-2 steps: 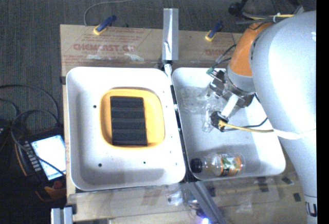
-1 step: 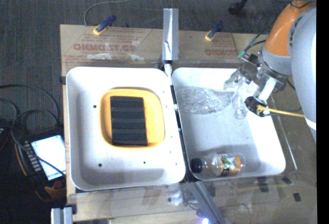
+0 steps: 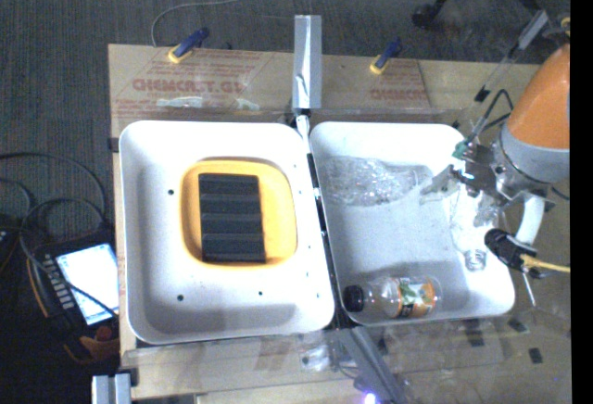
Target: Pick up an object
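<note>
pincer (image 3: 468, 208) hung over right bin (image 3: 371, 286), grip state unclear | right bin: crumpled clear plastic (image 3: 366, 180), capped bottle (image 3: 394, 296) | left bin (image 3: 148, 291): yellow tray (image 3: 239, 214)

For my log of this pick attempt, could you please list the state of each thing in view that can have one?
Yellow tray: lying flat in the left bin, black ribbed insert seated in it.
Bottle: on its side at the right bin's near edge, dark cap on, pointing left.
Clear crumpled plastic: lying loose in the right bin.
Gripper: over the right bin's right side, nothing visibly held.
</note>
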Robot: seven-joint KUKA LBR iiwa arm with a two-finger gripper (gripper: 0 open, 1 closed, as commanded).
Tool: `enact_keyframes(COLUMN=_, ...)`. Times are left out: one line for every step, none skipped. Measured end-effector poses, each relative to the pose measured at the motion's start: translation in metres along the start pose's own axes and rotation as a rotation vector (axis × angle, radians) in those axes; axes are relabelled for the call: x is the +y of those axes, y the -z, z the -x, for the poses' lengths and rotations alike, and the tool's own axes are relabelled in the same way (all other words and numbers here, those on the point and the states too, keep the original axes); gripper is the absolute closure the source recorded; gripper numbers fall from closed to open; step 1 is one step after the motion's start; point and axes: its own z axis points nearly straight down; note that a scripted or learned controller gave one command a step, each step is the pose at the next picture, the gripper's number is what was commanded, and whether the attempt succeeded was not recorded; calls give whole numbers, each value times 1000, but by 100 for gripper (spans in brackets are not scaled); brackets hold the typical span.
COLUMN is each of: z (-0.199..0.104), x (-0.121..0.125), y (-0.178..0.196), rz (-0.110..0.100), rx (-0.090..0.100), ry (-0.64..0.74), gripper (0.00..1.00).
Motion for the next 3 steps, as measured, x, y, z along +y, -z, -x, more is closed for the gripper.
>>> enact_keyframes(z=14, x=-38, y=-108, rz=6, rx=3, ry=145, gripper=0)
enact_keyframes(z=36, x=2, y=-57, rz=1, rx=0, ry=14, gripper=0)
enact_keyframes(z=-47, x=52, y=-93, rz=-1, rx=0, ry=-84, gripper=0)
